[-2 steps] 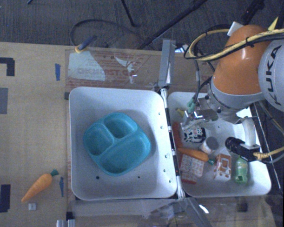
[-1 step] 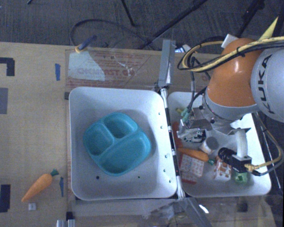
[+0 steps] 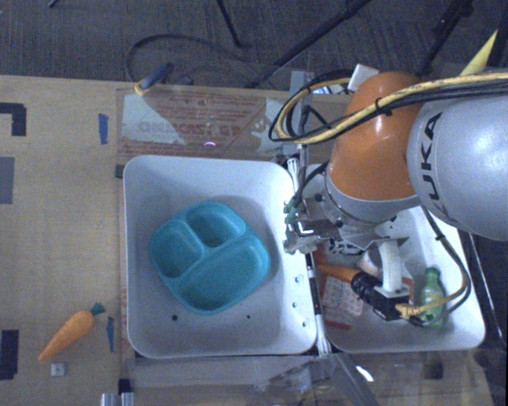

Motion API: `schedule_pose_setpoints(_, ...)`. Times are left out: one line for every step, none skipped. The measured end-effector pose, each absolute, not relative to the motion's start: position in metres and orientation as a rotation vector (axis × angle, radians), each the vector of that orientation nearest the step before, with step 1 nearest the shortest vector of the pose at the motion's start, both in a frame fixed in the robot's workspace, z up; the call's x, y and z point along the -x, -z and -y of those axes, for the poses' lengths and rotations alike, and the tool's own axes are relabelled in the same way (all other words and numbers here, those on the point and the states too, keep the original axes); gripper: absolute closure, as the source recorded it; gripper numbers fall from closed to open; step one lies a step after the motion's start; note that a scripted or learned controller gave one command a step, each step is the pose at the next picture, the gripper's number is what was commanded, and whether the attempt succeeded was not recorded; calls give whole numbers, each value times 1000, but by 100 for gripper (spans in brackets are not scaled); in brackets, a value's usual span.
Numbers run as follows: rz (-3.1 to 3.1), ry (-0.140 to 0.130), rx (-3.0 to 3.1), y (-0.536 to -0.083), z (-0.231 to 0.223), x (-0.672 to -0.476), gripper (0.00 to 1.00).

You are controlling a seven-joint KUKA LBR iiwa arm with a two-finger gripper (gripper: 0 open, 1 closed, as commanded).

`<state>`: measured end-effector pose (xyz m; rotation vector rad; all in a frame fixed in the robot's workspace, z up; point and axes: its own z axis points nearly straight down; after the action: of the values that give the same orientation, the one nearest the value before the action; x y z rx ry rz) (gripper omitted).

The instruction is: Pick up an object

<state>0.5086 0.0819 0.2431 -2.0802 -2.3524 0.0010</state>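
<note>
A blue divided plate (image 3: 208,255) with three compartments lies slightly tilted in the middle of the left white bin (image 3: 146,186). In the right bin (image 3: 470,330), under the grey arm (image 3: 439,154), lie a red and white packet (image 3: 342,297) and a green bottle (image 3: 431,287). The jaws (image 3: 307,235) hang over the bins' shared edge, their state impossible to tell, and an orange toy carrot (image 3: 66,333) lies on the table (image 3: 45,232), left of both bins.

My grey arm (image 3: 472,156) carries black letters reading "KUK", the rest cut off; other print is too blurred to read.
</note>
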Motion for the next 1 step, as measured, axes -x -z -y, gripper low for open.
schedule_pose_setpoints(2316, 0, 2122, -239, -131, -530, 100)
